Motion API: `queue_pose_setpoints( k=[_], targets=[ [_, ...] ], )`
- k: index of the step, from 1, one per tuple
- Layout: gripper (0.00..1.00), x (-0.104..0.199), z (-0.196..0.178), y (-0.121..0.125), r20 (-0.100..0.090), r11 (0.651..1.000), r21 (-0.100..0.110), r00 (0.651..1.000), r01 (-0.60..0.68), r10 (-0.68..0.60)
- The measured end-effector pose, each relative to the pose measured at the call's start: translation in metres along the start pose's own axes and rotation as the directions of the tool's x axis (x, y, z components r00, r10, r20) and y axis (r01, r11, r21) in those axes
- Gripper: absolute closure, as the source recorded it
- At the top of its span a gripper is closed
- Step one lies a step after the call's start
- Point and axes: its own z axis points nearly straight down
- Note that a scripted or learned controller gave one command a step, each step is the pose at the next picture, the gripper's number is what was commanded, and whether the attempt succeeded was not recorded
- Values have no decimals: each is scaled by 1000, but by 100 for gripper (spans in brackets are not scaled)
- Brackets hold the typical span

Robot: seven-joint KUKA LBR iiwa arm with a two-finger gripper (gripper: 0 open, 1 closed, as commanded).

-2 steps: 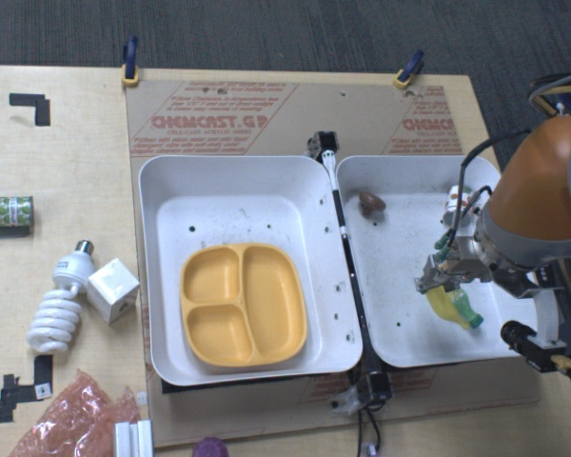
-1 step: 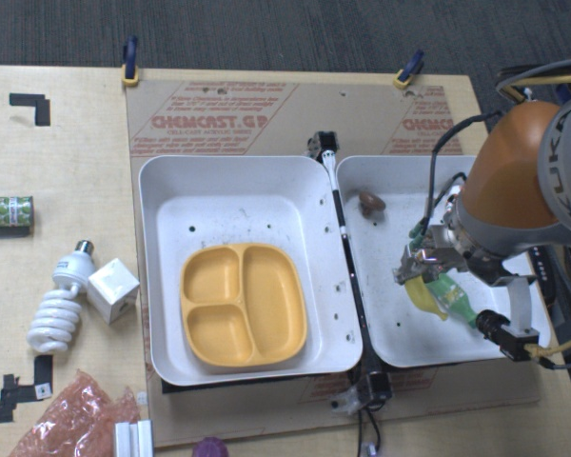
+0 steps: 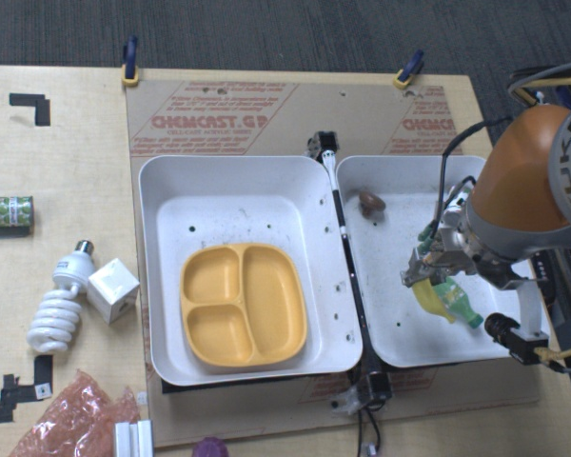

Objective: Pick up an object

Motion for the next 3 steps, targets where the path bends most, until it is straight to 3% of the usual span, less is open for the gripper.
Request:
queue_pose_setpoints(
  k=[1,2,3],
  targets=[
    [100,14,0,33,1,1000,0,1000,2,-2],
    [100,13,0,-11,0,1000,2,1000,-1,1],
    [100,-3,0,-11,0,1000,1,1000,-1,1]
  ],
)
